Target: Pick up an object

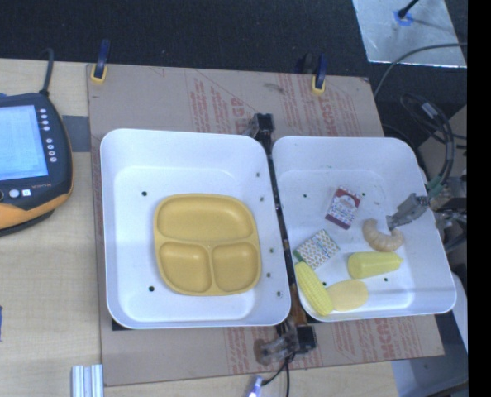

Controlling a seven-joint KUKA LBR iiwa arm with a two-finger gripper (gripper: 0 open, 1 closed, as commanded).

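The claw [406, 210] hovers at the right bin's [411, 157] far edge; whether its tips are apart I cannot tell. Just beside and below it lies a curled tan shrimp toy [381, 237], probably light, stiff and slippery; pinch across its thick middle.

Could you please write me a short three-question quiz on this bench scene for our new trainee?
1. True or false: the yellow tray lies in the right bin.
2. Which thing lies nearest the hand? A) corn B) red packet C) curved tan piece
3. Fill in: the tray has ___ compartments.

Key:
1. False; it lies in the left bin.
2. C; the hand's tip is right beside that piece, at the right bin's right side.
3. Three: one wide one at the far side, two smaller ones at the near side.
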